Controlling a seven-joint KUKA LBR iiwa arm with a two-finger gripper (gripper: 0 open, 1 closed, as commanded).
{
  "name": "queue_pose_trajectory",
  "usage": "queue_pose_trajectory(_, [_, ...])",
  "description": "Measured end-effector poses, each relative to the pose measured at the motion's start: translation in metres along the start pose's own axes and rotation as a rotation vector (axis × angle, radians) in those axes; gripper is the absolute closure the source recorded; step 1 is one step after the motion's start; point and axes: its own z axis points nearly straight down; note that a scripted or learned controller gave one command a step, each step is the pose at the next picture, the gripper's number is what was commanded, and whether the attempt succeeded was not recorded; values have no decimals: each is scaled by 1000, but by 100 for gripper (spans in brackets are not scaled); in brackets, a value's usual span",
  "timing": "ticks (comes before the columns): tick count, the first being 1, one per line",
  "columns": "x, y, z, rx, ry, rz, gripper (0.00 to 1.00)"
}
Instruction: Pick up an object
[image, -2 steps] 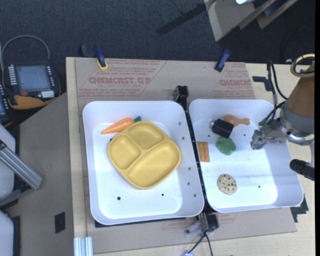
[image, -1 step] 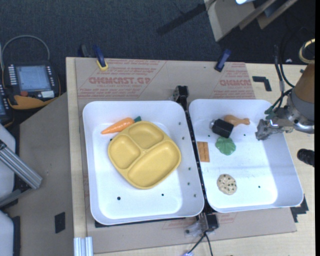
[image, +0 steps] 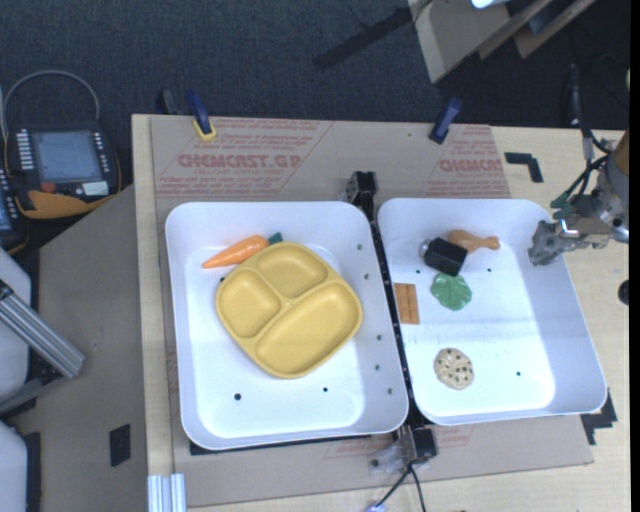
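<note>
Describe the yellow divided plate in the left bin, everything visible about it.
The yellow plate looks like moulded plastic, with rounded corners and three compartments: two small ones toward the far side and one large one nearer the camera, all bare. It lies flat, right side up, turned at an angle in the left bin, roughly at its middle. A toy carrot lies along its far-left edge, touching or nearly touching the rim; I cannot tell which.
</note>
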Motion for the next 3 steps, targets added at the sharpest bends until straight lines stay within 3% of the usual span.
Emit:
queue_pose_trajectory(1, [-1,2,-54,-1,0,0,100])
queue_pose_trajectory(3, [104,15,-38,8,5,-5,100])
